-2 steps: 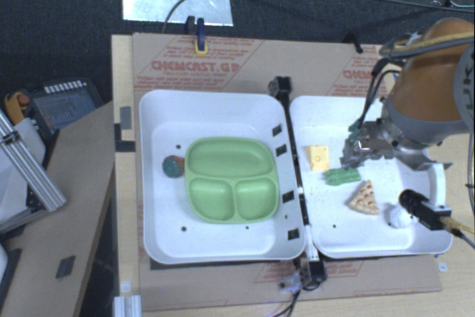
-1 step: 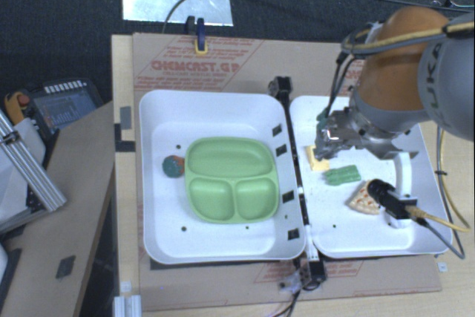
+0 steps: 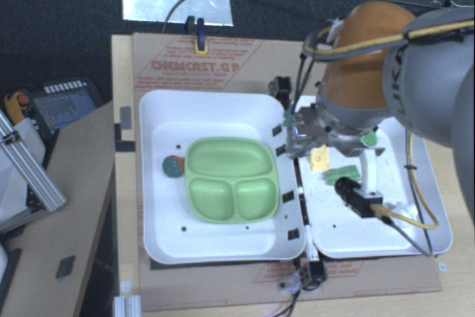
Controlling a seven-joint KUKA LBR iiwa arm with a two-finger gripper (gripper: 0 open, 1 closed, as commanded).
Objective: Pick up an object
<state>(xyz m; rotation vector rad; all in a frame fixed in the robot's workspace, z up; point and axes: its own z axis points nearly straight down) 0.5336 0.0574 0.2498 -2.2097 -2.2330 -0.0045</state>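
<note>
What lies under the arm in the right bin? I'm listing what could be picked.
A yellow block and green pieces show below the arm in the right bin. Anything further back is covered by the arm.

There is one camera, fixed above the surface (image 3: 245,56) and looking down on it at a slant. It stands fairly near: the two white bins, the left bin (image 3: 159,182) and the right bin (image 3: 386,234), lie side by side across the middle of the picture. The grey arm (image 3: 438,78) comes in from the right and looks large, being close to the lens.
</note>
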